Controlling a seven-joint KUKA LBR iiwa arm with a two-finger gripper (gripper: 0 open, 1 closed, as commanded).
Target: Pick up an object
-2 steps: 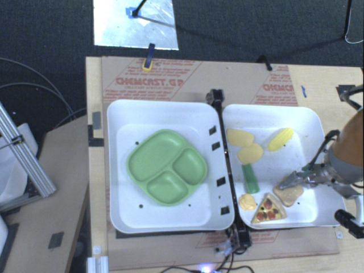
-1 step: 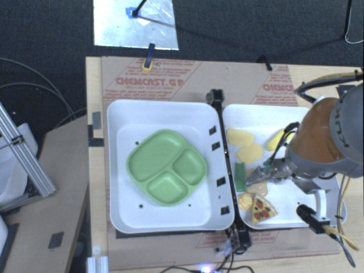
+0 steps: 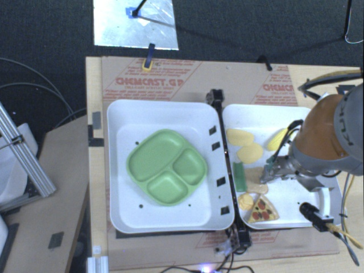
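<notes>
The gripper [image 3: 267,172] hung low inside the right bin [image 3: 296,115], with the arm's orange band [image 3: 321,129] and grey wrist bulking directly behind it, toward the bin's right side. Whether it was open or closed could not be told, as the wrist and the slant of the view hid that. Nothing could be seen held. Just beyond the tool, toward the divider between the 2 bins, a green block [image 3: 239,175] lay lengthwise against the bin wall. Up from the tool sat 2 pale yellow chips [image 3: 243,143], one overlapping the other, and a yellow banana-like piece [image 3: 277,138] lay close beside the wrist. Below the tool, near the front corner, lay a pizza slice [image 3: 264,210] with a small round yellow piece [image 3: 245,201] touching its edge. A tan item directly under the tool was too hidden to name. Well off to the tool's far side, the left bin [image 3: 165,110] held a green divided plate [image 3: 166,166]. These looked like light, hard plastic toy foods, probably slick; the flat chips and the pizza slice would likely be awkward to pinch from above. The green block seemed the best candidate, taken across its narrow width, though the nearby wall could crowd one side.
</notes>
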